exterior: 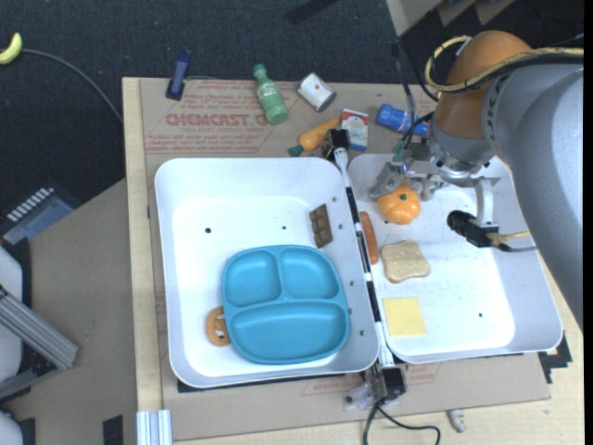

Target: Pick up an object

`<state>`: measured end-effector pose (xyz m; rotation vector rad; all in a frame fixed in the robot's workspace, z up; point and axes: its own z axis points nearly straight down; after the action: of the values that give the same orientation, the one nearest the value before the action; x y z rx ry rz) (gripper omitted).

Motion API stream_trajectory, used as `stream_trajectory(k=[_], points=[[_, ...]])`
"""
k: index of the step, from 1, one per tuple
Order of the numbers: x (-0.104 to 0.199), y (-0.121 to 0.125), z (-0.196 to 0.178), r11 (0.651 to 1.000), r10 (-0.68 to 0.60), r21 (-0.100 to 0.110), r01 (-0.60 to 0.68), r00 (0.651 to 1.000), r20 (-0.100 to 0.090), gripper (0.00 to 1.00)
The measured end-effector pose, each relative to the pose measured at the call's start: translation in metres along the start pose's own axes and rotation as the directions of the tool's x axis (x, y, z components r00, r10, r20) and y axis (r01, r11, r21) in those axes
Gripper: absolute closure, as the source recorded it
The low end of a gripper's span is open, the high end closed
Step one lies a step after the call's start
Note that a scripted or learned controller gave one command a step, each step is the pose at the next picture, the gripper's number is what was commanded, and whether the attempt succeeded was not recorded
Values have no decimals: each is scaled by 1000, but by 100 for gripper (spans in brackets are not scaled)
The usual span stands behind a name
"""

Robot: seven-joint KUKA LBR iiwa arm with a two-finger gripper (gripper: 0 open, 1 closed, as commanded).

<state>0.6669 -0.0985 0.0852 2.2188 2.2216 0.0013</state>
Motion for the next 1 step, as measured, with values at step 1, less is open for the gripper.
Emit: stream_trajectory(k=[1], points=[[-1, -21, 0, 1000, 1, 3, -1, 1000, -1, 0]])
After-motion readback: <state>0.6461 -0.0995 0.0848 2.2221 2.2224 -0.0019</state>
